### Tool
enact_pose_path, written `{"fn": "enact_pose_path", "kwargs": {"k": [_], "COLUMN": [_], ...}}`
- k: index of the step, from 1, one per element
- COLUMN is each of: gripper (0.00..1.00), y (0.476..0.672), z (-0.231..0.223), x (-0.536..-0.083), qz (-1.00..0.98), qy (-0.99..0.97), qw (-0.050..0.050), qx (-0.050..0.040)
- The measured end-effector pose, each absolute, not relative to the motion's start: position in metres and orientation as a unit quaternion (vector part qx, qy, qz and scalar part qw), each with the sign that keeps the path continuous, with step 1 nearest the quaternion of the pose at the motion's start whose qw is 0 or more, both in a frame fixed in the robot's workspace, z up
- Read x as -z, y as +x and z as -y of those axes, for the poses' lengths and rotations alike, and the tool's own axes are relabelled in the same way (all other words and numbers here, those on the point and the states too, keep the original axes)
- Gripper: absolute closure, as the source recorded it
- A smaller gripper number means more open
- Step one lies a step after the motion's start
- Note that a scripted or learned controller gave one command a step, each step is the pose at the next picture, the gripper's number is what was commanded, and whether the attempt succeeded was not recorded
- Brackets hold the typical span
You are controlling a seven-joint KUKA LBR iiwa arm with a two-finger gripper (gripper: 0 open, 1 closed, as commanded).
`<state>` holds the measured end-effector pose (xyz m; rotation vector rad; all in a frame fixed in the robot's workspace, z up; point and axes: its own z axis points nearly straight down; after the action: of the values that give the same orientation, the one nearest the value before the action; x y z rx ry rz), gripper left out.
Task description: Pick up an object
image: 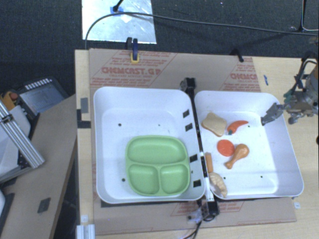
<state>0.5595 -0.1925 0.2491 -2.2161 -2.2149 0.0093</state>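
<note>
At the right edge of the frame we see the gripper over the right bin; we cannot tell its state, the arm being cut off. Nearby lie a bread slice, red pepper, tomato slice and drumstick. The board beneath reads "CHEMCAST".
</note>
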Motion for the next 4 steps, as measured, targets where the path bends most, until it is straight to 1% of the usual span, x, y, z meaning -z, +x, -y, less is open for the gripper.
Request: {"fn": "enact_pose_path", "kwargs": {"k": [1,2,4], "gripper": [0.0,0.0,0.0], "y": [0.562,0.559,0.575], "z": [0.191,0.189,0.183], "x": [-0.256,-0.195,-0.105], "qz": [0.708,0.708,0.709], "qy": [-0.706,-0.707,-0.706], "qw": [-0.001,0.001,0.0], "qx": [0.0004,-0.0004,0.0]}}
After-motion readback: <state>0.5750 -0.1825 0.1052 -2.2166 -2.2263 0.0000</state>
